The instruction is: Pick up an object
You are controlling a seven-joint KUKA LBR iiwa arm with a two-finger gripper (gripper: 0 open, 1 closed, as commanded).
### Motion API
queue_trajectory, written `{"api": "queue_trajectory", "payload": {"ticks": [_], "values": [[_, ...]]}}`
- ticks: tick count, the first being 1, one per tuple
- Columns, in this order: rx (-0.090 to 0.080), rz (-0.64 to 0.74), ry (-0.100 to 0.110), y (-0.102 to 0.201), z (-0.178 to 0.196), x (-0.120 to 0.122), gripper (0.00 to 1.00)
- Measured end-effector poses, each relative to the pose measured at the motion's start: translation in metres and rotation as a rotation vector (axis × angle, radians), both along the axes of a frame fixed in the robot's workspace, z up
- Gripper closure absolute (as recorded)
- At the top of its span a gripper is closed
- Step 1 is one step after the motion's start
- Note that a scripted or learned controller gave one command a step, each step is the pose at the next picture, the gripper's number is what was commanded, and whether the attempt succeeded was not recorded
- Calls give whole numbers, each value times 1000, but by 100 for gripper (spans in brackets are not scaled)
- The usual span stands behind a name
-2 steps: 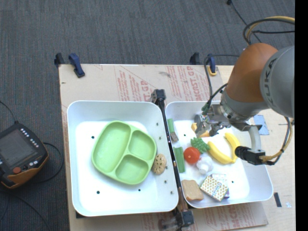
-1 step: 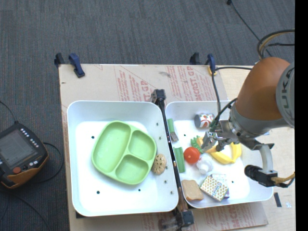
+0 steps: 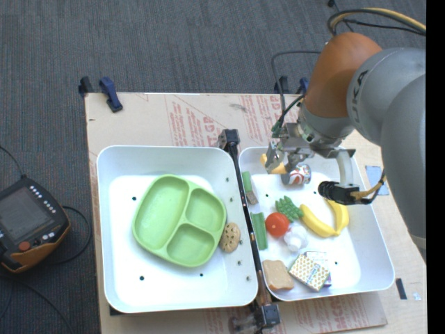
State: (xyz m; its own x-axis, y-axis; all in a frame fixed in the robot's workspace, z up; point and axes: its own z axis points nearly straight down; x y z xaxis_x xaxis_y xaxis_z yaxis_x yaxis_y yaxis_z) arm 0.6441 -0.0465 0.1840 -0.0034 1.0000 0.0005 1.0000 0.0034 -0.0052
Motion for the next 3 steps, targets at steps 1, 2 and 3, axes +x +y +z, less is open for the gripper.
{"api": "queue_trajectory", "payload": {"ticks": [1,2,3], "values": [[0,2,-1,45,17,0,100],[-1,2,1,99,58,-72,100],[-1,6,6,100,65,-71,100]]}}
